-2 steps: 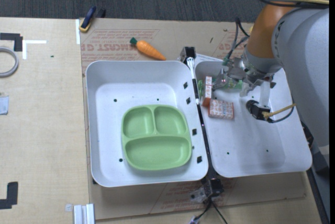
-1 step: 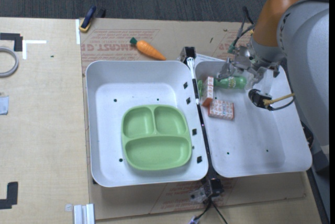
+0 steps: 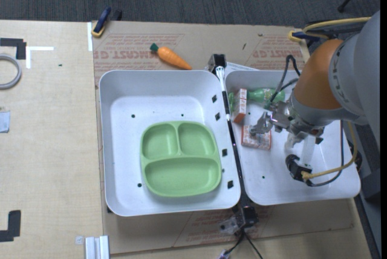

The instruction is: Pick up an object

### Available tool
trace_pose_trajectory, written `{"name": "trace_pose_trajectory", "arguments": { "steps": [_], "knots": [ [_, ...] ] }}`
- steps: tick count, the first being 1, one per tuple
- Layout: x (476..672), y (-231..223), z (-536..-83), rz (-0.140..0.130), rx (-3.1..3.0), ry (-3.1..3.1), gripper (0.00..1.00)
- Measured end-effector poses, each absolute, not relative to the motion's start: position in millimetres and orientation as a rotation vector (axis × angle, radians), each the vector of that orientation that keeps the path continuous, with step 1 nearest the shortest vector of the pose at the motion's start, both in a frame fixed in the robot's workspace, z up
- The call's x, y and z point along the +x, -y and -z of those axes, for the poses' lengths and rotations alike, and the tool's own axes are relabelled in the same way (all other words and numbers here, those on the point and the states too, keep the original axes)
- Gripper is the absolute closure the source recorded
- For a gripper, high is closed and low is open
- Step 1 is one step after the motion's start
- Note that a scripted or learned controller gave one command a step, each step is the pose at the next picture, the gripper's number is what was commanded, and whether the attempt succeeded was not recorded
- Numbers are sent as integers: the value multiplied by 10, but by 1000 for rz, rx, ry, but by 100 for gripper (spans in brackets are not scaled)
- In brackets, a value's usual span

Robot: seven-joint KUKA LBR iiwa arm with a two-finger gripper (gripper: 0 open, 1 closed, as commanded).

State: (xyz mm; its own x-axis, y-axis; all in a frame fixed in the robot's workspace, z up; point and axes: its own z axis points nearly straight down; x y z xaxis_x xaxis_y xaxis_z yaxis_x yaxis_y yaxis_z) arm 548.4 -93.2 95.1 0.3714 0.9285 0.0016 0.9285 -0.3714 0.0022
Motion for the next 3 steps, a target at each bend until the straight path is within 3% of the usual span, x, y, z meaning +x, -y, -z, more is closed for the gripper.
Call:
{"name": "trace_pose_trajectory", "arguments": {
  "steps": [1, 2, 3],
  "knots": [
    [5407, 1001, -956, -13, 2831, -1358, 0],
    [5572, 191, -1922, 0, 2661, -1670, 0],
    [5179, 307, -1921, 2, 2490, -1917, 0]
  ]
}}
